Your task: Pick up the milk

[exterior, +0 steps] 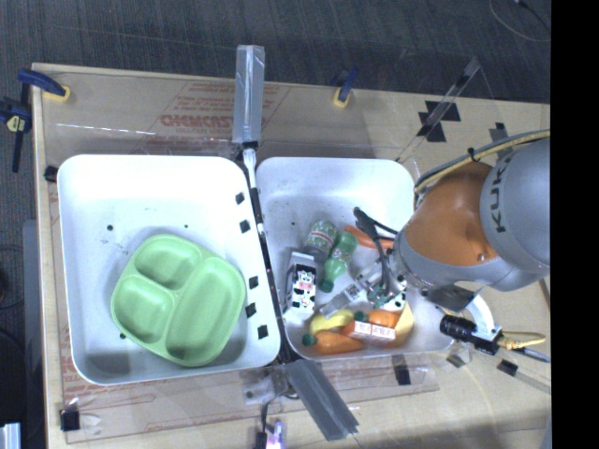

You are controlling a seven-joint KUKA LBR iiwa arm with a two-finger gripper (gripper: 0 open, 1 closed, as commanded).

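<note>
Hovering pincer among right-bin clutter | grip unreadable | milk beside it

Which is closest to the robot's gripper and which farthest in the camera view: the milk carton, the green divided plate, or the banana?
Measured from the gripper in the right bin:
1. Banana, just below and left of it, at the bin's near edge.
2. Milk carton, farther left, by the wall between the bins.
3. Green divided plate, far off in the left bin.
</note>
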